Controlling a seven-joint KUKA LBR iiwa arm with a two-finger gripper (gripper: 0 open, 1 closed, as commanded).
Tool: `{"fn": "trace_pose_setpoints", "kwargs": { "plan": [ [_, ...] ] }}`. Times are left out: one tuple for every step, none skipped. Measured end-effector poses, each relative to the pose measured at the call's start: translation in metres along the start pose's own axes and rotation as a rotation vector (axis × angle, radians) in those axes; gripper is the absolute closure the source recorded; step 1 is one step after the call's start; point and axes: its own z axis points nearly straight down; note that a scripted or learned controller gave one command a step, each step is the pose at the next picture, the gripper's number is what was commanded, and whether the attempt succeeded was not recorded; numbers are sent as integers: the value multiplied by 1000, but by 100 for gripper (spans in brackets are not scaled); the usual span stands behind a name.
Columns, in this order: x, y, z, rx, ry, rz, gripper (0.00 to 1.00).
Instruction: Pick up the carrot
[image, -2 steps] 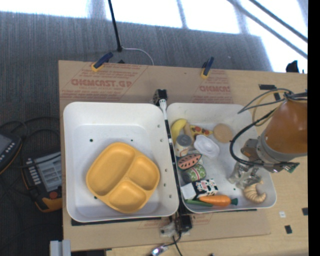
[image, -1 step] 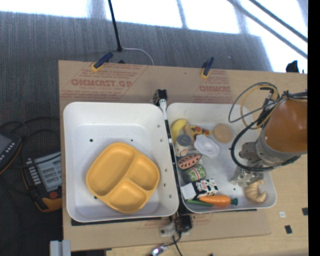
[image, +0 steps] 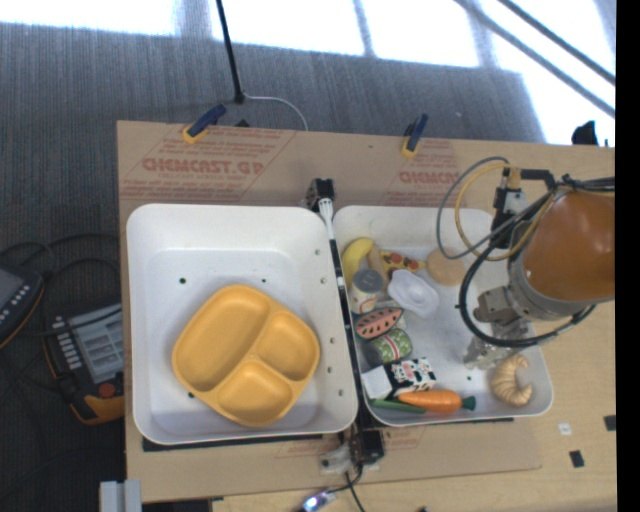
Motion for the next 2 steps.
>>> {"fn": "trace_pose_setpoints", "kwargs": {
  "plan": [
    [15,22,20,18,-7,-523,100],
    [12,7,23,-11,3,-1241,100]
  ]
}}
